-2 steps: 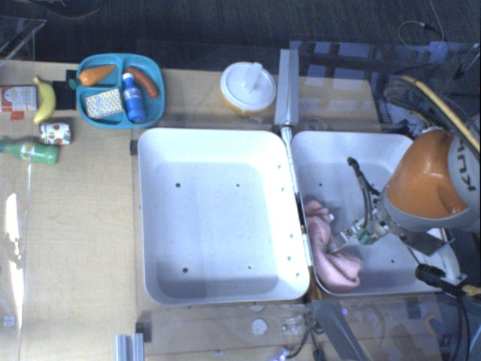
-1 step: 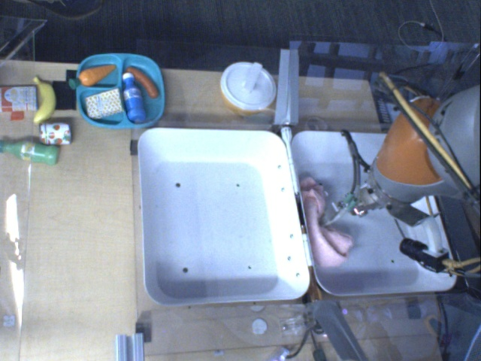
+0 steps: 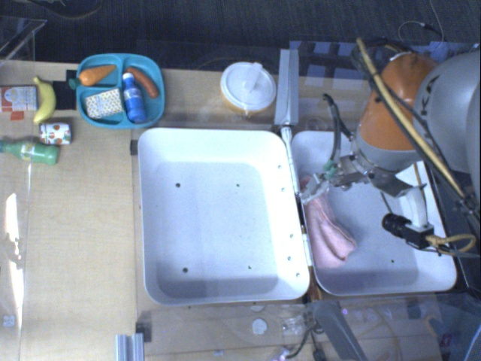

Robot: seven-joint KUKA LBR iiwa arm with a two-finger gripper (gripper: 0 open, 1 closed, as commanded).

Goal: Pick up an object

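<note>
In the right bin (image 3: 376,277), against its left wall, you have one pink cloth (image 3: 328,230), a soft folded piece lying lengthwise toward the bin's near edge; it carries no writing you can read. Right at its far end sits the gripper (image 3: 325,180), low over the bin floor near the wall that divides the two bins, and it looks to touch or nearly touch the cloth's upper tip. You cannot tell how far apart its parts stand or whether anything is caught there, because the tool is small and blurred against the cloth. The arm (image 3: 421,119) comes in from the right, its orange band (image 3: 394,104) bulking over the bin's far right corner with the wrist angled down and leftward toward the cloth, and cables loop along it. The left bin (image 3: 218,216) beside it is one of two white bins. Further out on the bench, you can count one blue divided tray (image 3: 154,89) holding four things: an orange carrot-like piece (image 3: 98,74), a hot-dog-like piece (image 3: 147,84), a blue bottle (image 3: 133,96) and a patterned square (image 3: 103,104). Left of the tray lie one banana (image 3: 44,100), one small carton (image 3: 18,100), one small can (image 3: 55,133) and one green bottle (image 3: 30,152); their labels are too small to read. One round white lidded tub (image 3: 248,87) stands behind the left bin.
</note>
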